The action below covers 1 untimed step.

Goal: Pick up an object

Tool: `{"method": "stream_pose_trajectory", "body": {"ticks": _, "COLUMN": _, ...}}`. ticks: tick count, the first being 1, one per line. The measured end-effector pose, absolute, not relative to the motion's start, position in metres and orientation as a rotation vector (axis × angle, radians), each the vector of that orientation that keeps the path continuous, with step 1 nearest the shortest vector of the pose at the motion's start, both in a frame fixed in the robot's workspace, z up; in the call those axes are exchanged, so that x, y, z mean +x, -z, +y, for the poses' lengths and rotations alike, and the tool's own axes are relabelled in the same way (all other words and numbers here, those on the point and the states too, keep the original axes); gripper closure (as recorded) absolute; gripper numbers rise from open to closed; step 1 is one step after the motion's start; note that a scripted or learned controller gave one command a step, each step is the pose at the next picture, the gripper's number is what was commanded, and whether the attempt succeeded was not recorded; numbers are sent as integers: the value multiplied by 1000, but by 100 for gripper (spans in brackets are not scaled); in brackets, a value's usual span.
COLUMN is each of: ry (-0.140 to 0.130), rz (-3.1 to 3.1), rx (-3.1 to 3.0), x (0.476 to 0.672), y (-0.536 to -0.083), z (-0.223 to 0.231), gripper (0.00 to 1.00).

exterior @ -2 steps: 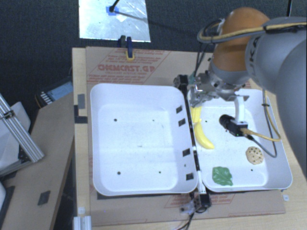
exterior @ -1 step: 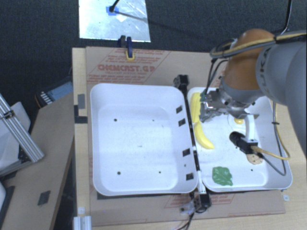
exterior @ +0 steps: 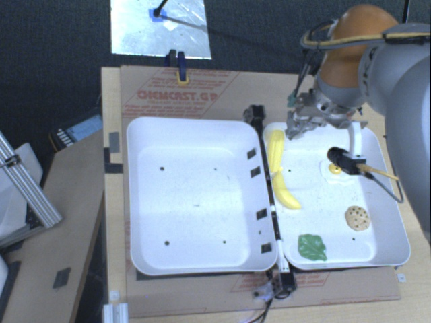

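1. The gripper (exterior: 298,130) hangs over the right bin's (exterior: 387,247) far left corner; whether anything is grasped, I cannot tell.
2. The banana (exterior: 279,168) lies along that bin's left wall: probably light, smooth, best pinched mid-length.
3. The cookie (exterior: 357,217) looks brittle.

Yellow banana (exterior: 279,170), green leaf (exterior: 312,246), speckled tan cookie (exterior: 357,218), white bins (exterior: 195,261).

Grey arm (exterior: 397,73), orange wrist band (exterior: 353,46)
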<state>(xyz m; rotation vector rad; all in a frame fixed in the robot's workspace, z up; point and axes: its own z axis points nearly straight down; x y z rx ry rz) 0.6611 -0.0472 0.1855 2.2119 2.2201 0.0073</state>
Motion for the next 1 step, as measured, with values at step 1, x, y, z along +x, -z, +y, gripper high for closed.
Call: {"method": "stream_pose_trajectory", "body": {"ticks": 1, "ry": -20, "rz": 2222, "rx": 2203, "x": 671, "y": -313, "z": -14, "gripper": 100}}
